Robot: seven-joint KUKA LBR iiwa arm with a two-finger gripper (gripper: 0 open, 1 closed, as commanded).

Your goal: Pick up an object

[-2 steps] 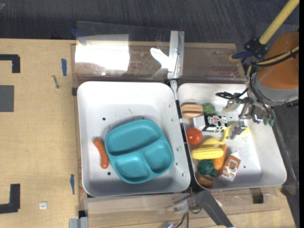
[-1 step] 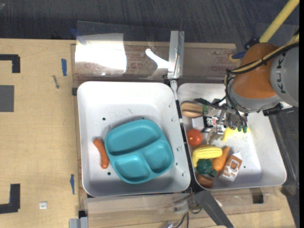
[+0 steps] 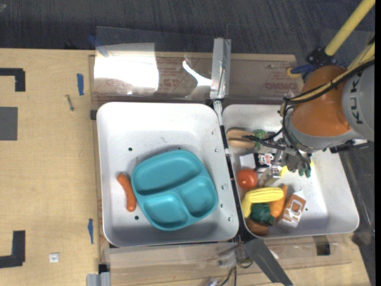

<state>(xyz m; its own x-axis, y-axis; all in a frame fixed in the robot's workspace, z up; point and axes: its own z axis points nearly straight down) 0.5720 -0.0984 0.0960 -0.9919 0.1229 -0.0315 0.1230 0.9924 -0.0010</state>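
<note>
Camera view: arm marked "KU…" reaches into right bin (image 3: 339, 216).
Gripper (image 3: 275, 162), finger state unclear, hovers above yellow corn (image 3: 263, 195) lying lengthwise left-right.

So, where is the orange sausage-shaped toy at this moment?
In the camera view, the orange sausage-shaped toy lies in the left bin, on the bin floor just beside the left edge of the teal divided plate, away from the gripper over the right bin.

Dark, seemingly carpeted floor (image 3: 178, 8) lies beyond the light wooden bench (image 3: 41, 159).
</note>
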